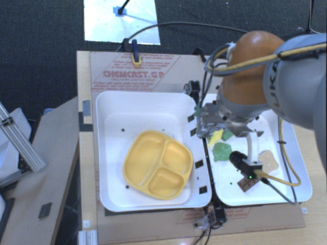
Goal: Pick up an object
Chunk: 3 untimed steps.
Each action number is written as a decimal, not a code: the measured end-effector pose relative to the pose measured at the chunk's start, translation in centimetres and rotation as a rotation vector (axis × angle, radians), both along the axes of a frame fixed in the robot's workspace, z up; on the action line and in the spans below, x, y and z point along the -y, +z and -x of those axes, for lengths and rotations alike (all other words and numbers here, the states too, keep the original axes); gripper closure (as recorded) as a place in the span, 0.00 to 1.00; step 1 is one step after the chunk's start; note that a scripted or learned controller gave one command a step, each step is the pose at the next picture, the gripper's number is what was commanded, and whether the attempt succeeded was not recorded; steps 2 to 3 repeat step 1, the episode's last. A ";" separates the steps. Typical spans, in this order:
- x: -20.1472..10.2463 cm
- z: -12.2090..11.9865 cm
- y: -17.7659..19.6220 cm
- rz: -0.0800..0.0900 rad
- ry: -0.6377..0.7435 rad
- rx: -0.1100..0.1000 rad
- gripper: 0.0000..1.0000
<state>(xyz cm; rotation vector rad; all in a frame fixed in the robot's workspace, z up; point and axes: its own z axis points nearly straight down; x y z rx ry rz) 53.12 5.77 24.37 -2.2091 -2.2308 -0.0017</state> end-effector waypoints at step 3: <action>-4.6 1.2 -1.4 0.000 -0.001 0.000 1.00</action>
